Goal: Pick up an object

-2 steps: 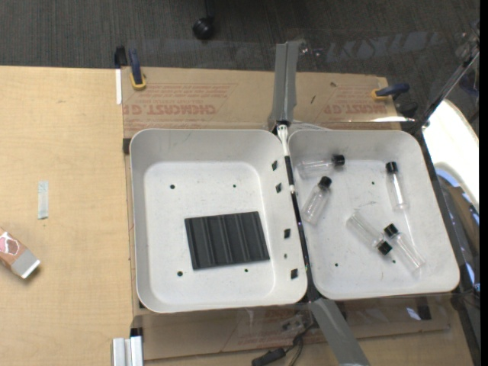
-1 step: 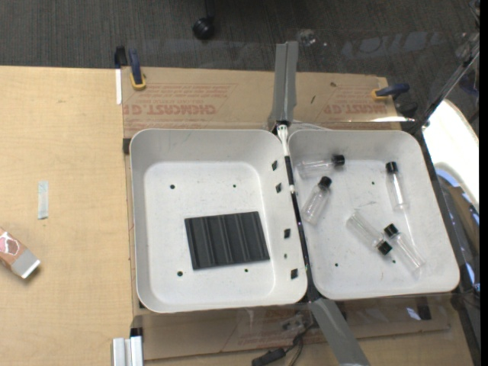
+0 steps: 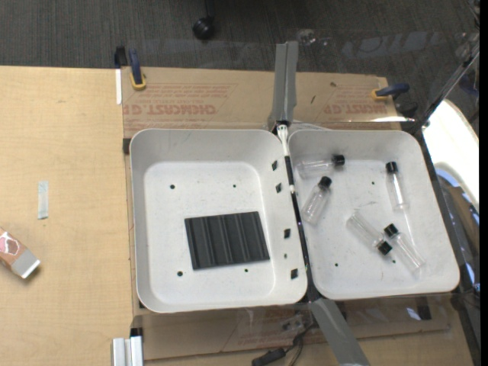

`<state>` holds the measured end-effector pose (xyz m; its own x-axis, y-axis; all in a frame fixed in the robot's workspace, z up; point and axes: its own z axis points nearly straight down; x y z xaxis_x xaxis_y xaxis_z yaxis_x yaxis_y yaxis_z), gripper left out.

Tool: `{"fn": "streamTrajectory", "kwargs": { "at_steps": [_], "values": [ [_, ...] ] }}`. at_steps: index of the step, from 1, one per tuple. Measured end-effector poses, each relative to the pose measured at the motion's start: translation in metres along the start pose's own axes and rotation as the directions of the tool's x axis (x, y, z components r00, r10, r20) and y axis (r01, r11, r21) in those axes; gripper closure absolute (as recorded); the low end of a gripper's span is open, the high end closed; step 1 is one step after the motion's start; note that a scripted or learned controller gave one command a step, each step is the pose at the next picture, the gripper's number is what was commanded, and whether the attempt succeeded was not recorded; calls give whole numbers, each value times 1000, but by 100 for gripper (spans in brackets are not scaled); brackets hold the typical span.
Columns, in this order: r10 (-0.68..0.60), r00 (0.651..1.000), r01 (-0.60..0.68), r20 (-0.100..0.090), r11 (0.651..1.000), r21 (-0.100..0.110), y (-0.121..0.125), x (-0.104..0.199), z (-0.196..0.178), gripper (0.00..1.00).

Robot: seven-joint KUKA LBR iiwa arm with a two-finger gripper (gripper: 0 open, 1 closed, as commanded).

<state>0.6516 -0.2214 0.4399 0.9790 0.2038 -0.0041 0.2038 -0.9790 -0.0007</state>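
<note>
The right white bin (image 3: 358, 277) holds several clear vials with black caps. One vial (image 3: 317, 165) lies near its back left corner, and a second vial (image 3: 315, 200) lies just in front of it. A third vial (image 3: 396, 187) rests toward the back right. Two more vials (image 3: 367, 230) (image 3: 404, 248) lie crossed close together at the front right. A dark ribbed rectangular block (image 3: 227, 239) lies flat in the middle of the left white bin (image 3: 152, 204).
A grey metal bar (image 3: 285, 82) runs back from the seam between the bins. Cardboard (image 3: 198, 101) lies under them, held by clamps (image 3: 135, 73) (image 3: 389, 91). On the wooden bench to the left lie a small grey strip (image 3: 43, 200) and a red-and-white item (image 3: 17, 255).
</note>
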Motion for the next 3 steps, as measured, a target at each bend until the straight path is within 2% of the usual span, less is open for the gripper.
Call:
{"fn": "streamTrajectory", "kwargs": {
  "at_steps": [3],
  "values": [
    [0, 1000, 0, 0, 1000, -1, 0, 2, 0, 100]
  ]
}}
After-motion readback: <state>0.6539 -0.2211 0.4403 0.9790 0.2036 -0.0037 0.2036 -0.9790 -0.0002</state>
